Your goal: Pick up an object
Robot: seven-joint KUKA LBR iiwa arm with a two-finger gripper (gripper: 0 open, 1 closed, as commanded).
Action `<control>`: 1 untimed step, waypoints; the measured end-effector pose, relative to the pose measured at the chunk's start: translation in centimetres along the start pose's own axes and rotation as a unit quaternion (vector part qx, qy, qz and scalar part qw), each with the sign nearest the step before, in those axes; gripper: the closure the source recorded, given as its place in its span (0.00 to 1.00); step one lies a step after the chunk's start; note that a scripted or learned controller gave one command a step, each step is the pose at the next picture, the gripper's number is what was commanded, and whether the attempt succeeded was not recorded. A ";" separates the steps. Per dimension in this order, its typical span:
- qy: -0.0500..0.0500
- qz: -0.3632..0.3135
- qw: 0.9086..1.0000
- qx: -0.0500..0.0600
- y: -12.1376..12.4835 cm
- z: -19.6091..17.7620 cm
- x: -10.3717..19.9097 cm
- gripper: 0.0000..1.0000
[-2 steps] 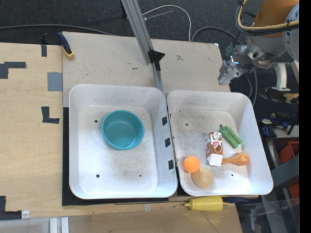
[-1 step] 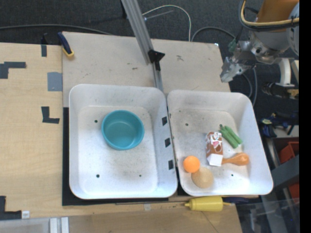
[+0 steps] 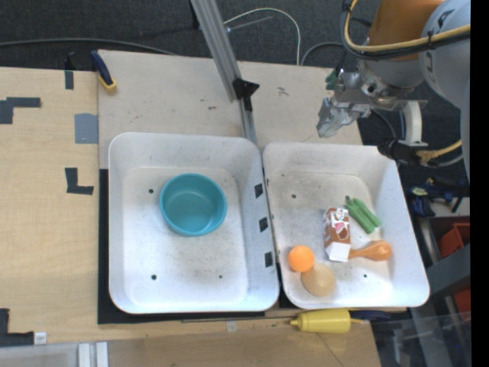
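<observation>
The right bin [image 3: 302, 167] holds a small cluster near its front right: an orange ball [image 3: 301, 258], a tan round piece [image 3: 318, 280], a red and white carton [image 3: 337, 233], a green vegetable [image 3: 363, 213] and an orange drumstick-shaped toy [image 3: 372, 251]. A teal bowl [image 3: 192, 204] sits alone in the left bin [image 3: 130, 228]. My gripper [image 3: 330, 122] hangs above the far edge of the right bin, well back from the cluster, with nothing seen in it.
A yellow bottle [image 3: 324, 321] lies on the bench just in front of the right bin. A grey metal pole [image 3: 221, 48] slants up from the gap between the bins. A yellow and blue clamp [image 3: 103, 70] sits at the bench's far left corner.
</observation>
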State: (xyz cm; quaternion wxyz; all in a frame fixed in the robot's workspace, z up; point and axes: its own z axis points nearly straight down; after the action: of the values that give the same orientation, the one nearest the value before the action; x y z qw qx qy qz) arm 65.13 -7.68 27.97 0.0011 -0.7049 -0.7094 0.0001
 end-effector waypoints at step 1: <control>0.000 0.000 1.000 0.001 -0.9 0.7 4.9 1.00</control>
State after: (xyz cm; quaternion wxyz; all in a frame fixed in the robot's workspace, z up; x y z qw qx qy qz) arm 64.18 -2.74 27.32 0.0014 -0.7051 -0.7091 0.0007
